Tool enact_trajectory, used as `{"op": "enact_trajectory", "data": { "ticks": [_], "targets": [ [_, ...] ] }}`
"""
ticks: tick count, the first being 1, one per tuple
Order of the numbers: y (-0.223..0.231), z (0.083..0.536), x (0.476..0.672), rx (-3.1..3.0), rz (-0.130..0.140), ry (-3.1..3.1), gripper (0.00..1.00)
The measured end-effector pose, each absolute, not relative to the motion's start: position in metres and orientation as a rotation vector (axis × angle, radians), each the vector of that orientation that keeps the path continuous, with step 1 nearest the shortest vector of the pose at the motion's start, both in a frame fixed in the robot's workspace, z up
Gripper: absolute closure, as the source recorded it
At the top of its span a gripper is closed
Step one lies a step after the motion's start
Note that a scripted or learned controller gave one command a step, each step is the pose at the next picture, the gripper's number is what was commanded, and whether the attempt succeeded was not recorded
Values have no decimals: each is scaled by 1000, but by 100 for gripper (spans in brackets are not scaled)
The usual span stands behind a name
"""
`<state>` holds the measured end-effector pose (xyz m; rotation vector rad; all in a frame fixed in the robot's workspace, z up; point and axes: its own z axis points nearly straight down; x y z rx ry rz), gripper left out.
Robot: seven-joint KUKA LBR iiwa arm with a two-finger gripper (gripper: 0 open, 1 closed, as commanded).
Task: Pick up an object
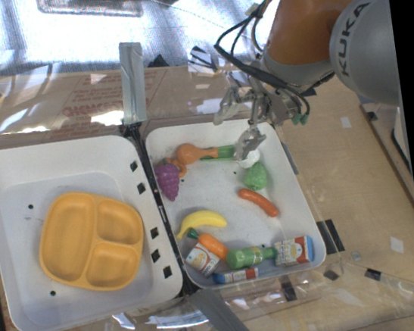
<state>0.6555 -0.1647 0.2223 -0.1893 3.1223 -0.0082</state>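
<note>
the claw (249,146) hangs over the far right part of the right bin (296,187), just above a small green toy vegetable (255,175) that sits near the bin's right wall; whether it is wide or narrow i cannot tell, and nothing shows clamped in it. that green piece looks the likeliest target: a light, hard plastic toy, probably smooth and a bit slippery, lumpy and nearly as broad as long, so it has no clear long axis and any pinch across its middle should serve. just toward the near edge lies an orange sausage-like toy (259,202), its long axis slanting from far-left to near-right; it would want a grip across its narrow width. a yellow banana (202,221) curves near the bin's centre. the left bin (5,197) carries a yellow divided tray (90,241).
</note>
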Motion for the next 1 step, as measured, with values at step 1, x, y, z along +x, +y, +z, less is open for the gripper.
{"op": "enact_trajectory", "data": {
  "ticks": [1],
  "targets": [
    [-211, 149, 612, -35, 0, 3145, 0]
  ]
}}
